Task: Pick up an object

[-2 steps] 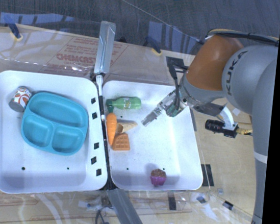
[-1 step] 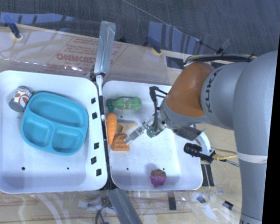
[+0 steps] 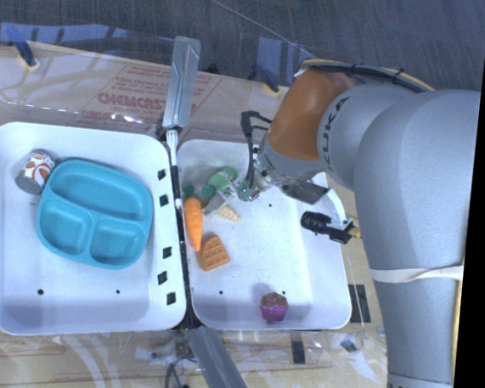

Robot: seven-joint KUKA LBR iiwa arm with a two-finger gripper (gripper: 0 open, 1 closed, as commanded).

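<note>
In the right bin (image 3: 320,273) lie an orange carrot (image 3: 193,223), a tan waffle-like piece (image 3: 214,253), a purple cupcake (image 3: 273,306), a green toy (image 3: 222,179) and a small pale wedge (image 3: 229,215). My gripper (image 3: 246,189) hangs low over the bin's upper left part, just right of the green toy and above the pale wedge. The grey wrist with its orange band (image 3: 305,118) hides the bin's back edge.
The left bin (image 3: 12,278) holds a blue divided tray (image 3: 94,213) and a small round can-like object (image 3: 35,169) at its upper left. A metal divider (image 3: 181,89) runs between the bins. A black fitting (image 3: 325,226) sticks out at the right bin's right wall.
</note>
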